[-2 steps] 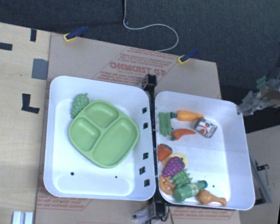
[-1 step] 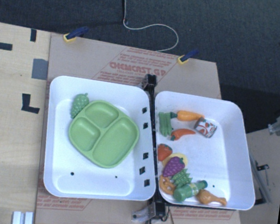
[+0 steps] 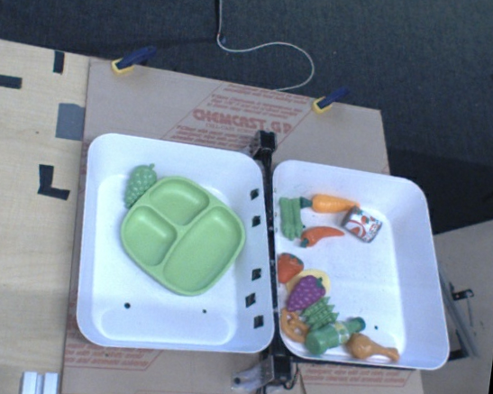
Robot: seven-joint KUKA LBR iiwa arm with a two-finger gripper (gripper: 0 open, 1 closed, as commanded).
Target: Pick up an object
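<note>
A green divided plate (image 3: 182, 246) sits mid-left bin (image 3: 103, 217), a green grape bunch (image 3: 140, 183) touching its ten o'clock edge. Toy foods crowd the right bin (image 3: 402, 259), a small can (image 3: 362, 224) at twelve o'clock. Gripper state: cannot tell.

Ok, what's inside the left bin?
The left bin holds a green divided plate and green toy grapes touching the plate's upper-left edge. Whatever lies under the plate is covered.

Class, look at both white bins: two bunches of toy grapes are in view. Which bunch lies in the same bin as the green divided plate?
The green bunch of grapes, touching the green divided plate's upper-left edge in the left bin. The purple bunch lies in the right bin.
</note>
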